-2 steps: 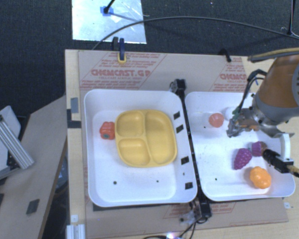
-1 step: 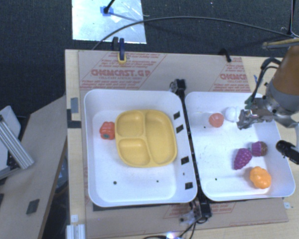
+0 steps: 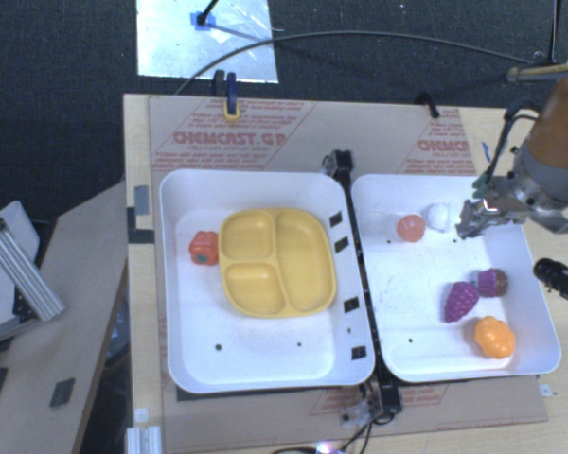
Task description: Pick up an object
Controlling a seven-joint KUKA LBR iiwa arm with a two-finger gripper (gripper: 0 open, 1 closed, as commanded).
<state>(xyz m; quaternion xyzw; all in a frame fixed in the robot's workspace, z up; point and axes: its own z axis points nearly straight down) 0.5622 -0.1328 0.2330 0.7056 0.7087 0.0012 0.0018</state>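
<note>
In the right bin [image 3: 426,367] lie a small orange-pink ball [image 3: 411,227], a white ball [image 3: 438,217], a purple bunch of grapes [image 3: 460,300], a dark purple piece [image 3: 493,281] and an orange fruit [image 3: 494,337]. My gripper [image 3: 475,218] hovers at the bin's upper right, just right of the white ball. The arm's orange band [image 3: 559,130] rises behind it. Nothing shows between the fingers.
The left bin [image 3: 185,348] holds a yellow three-compartment plate [image 3: 273,261] and a small orange-red toy [image 3: 204,248] to its left. A black ridge [image 3: 355,253] runs between the bins. A black part [image 3: 560,279] juts over the right bin's right rim.
</note>
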